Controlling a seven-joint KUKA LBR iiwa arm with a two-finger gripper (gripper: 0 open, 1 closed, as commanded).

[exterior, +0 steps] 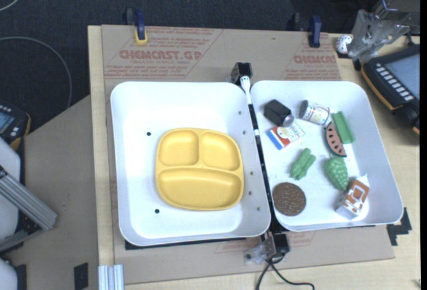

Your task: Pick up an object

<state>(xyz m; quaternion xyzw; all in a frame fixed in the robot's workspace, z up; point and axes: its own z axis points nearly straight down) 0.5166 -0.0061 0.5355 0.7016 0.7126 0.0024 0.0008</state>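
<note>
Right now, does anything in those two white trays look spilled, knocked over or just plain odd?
Nothing looks spilled or broken. The small can in the right bin lies on its side, and the little carton near that bin's front corner sits tilted. The yellow divided plate lies flat in the left bin.

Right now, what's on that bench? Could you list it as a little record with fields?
left bin: yellow tray with three compartments
right bin: small toy foods, loose
black block: near the divider, far end
can: on its side
melon slice: beside a green stick
brown disc: near corner
carton: near right edge
</note>
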